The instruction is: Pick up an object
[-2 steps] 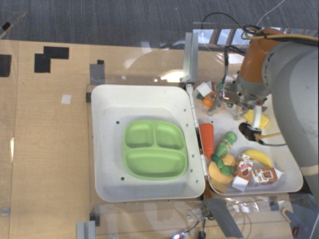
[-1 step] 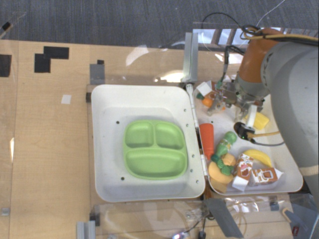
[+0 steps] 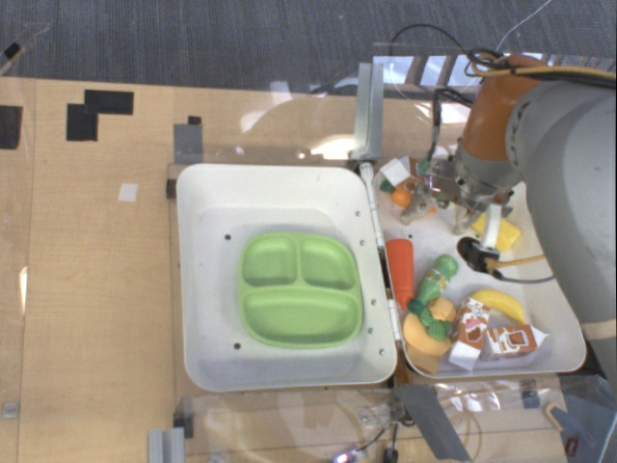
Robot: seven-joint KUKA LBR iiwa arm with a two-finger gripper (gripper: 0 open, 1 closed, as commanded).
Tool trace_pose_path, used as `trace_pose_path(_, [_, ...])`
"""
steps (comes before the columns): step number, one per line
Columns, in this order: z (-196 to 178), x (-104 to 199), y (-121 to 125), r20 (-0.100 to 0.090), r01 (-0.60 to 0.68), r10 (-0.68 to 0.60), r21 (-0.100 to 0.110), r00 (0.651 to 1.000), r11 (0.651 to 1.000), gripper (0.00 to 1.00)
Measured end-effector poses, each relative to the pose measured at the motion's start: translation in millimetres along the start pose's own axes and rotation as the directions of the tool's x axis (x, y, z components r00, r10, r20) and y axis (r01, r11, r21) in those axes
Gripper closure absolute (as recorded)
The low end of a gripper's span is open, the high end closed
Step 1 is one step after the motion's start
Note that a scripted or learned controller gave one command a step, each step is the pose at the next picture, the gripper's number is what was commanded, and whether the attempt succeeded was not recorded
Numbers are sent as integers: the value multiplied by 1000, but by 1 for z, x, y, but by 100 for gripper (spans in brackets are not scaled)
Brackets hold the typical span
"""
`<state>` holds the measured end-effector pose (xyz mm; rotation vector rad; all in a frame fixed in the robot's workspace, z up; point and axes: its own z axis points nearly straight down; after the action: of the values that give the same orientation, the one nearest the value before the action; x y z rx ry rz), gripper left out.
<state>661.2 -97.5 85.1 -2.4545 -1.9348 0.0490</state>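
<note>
Gripper (image 3: 453, 196) low in the right bin (image 3: 569, 355), grip state unclear, just beyond the carrot (image 3: 400, 270): best centre squarely before closing.

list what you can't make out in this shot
- Gripper, camera view: finger state hidden by the wrist and clutter.
- Right bin: far side covered by the arm.
- Small carton: print too small to read.
- Yellow item: partly hidden by the gripper, identity unclear.
</note>
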Motion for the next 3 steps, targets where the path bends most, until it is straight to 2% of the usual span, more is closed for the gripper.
trace_pose_path(3, [0,2,-2,1,-46,46,3,999,999,0])
